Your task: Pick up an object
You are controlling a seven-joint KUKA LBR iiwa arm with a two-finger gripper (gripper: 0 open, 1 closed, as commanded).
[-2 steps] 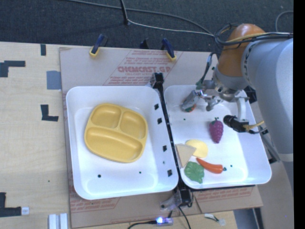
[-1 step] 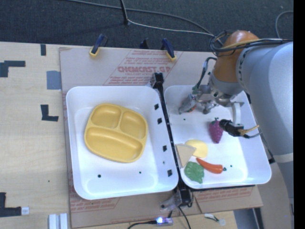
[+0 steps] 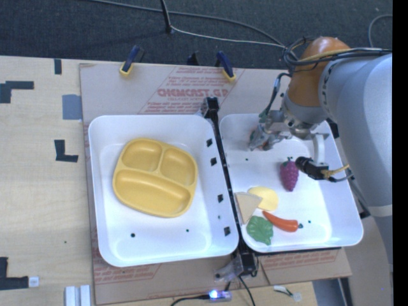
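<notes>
green toy vegetable lies nearest, at the near edge of the right bin, a lumpy piece with no clear long axis. touching it on the right is an orange toy pepper, its long axis running almost straight across the bin, the thin end toward the green piece and the thicker end toward the right and slightly nearer. just behind them a pale cheese wedge points its tip at the near edge, and a yellow rounded piece sits against its right side. farther back, apart from these, a purple grape bunch lies with its long axis near to far, narrow end nearer. in the left bin a yellow divided tray sits flat. at the far end of the right bin the gripper hangs low over bare white floor, away from every piece; whether it is open or closed cannot be told. behind the bins the cardboard sheet bears red print reading "chemcast g.p", with smaller lines under it too small to read. two blue clamps grip its far edge.
</notes>
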